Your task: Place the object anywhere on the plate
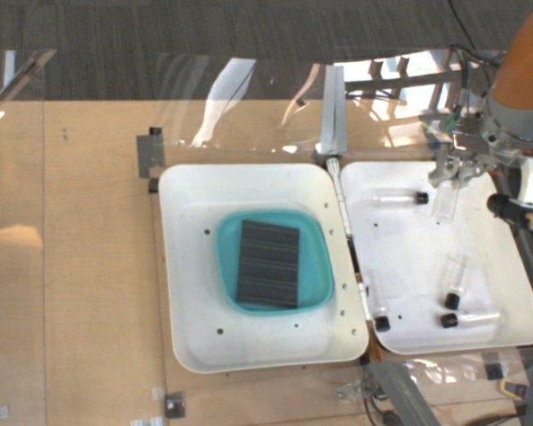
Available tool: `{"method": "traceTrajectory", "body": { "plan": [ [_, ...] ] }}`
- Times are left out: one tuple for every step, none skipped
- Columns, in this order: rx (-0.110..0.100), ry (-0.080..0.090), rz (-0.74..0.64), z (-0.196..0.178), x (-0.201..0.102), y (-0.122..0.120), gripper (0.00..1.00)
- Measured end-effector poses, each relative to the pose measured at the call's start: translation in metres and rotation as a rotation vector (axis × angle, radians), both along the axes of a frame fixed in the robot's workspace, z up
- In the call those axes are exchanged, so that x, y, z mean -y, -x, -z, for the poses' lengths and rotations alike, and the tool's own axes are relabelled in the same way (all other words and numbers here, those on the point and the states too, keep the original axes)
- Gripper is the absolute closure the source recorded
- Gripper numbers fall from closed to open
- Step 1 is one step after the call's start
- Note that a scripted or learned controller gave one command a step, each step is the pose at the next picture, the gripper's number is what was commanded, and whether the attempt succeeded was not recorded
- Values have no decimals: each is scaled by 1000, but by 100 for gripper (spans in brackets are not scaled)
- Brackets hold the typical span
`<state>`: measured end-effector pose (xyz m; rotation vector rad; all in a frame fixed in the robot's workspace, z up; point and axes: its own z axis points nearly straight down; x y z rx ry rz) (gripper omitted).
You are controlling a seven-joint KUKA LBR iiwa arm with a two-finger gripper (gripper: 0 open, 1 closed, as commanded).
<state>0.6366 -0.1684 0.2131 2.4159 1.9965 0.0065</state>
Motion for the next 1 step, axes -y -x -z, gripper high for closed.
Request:
{"method": "traceTrajectory", "body": {
  "plan": [
    [0,0,0,0,0,0,0]
  ]
}}
